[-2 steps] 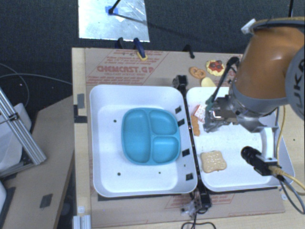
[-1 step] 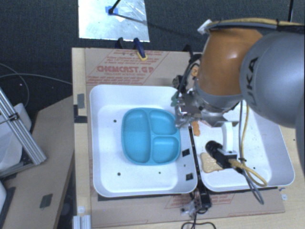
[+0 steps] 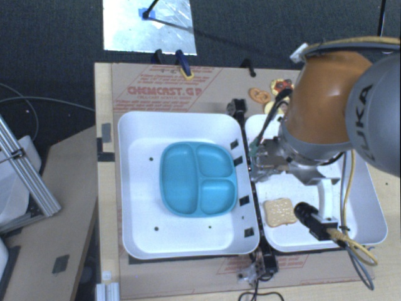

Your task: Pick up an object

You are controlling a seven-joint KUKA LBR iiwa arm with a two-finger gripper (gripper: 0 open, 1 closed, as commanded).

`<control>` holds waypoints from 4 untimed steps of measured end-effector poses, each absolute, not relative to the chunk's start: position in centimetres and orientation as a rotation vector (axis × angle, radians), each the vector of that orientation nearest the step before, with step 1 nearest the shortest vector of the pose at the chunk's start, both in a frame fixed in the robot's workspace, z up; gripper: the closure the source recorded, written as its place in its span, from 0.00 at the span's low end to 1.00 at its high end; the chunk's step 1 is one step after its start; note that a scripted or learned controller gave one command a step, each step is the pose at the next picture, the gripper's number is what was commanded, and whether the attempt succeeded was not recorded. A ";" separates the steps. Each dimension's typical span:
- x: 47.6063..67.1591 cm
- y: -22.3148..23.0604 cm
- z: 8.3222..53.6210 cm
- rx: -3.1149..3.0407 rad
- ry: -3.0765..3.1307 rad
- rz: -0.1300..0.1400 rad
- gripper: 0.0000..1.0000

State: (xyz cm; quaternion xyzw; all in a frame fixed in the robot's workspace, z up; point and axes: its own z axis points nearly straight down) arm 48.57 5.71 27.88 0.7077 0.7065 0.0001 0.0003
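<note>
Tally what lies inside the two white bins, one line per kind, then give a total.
Blue plastic divided plate, in the left white bin: 1
Tan toast-shaped slice, in the right white bin: 1
Total: 2
The grey and orange arm covers much of the right bin, so anything under it goes uncounted.

a sky-blue divided plate [image 3: 199, 179] sits in the white left bin [image 3: 141, 168]; a tan, toast-coloured piece [image 3: 279, 211] lies in the white right bin [image 3: 369, 221]. the arm [image 3: 351, 99] shows an orange band against grey, above brown cardboard [image 3: 166, 86] printed with red lettering.
</note>
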 end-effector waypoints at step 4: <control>48.7 14.8 49.4 2.207 2.239 0.002 1.00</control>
